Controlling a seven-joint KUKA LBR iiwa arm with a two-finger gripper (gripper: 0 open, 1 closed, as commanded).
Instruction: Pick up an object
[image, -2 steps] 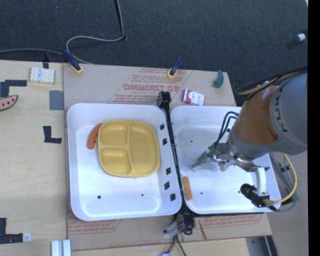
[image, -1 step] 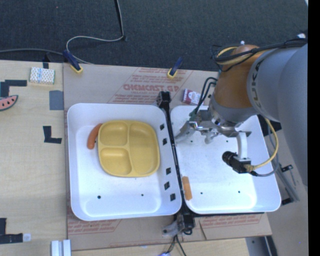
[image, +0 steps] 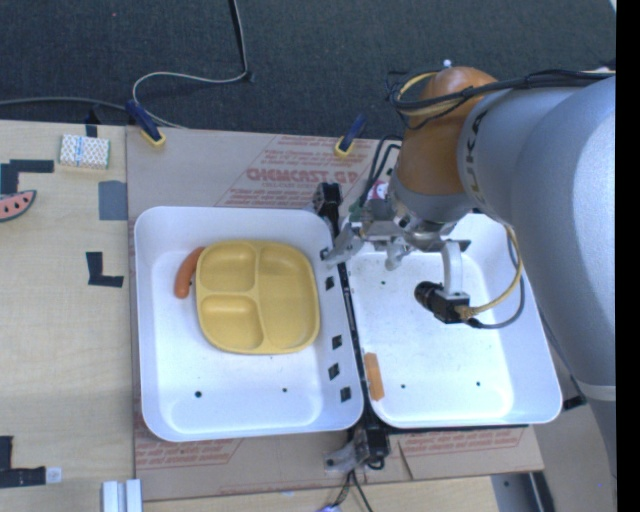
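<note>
Hovering over the right white plastic bin (image: 520, 395), the grey two-finger gripper (image: 375, 240) stood apparently empty, its opening unclear; the small orange carrot-shaped toy (image: 373, 375) lay lengthwise against the bin's left wall, nearer the camera.

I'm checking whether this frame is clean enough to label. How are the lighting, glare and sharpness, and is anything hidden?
Camera view: light is even and fairly soft; the white bins look bright but keep their edges, and the yellow plate shows mild sheen, no hard glare. Focus is a bit soft throughout. The arm looms large and covers the right bin's far corner; the gripper sits under it, hard to read.
</note>
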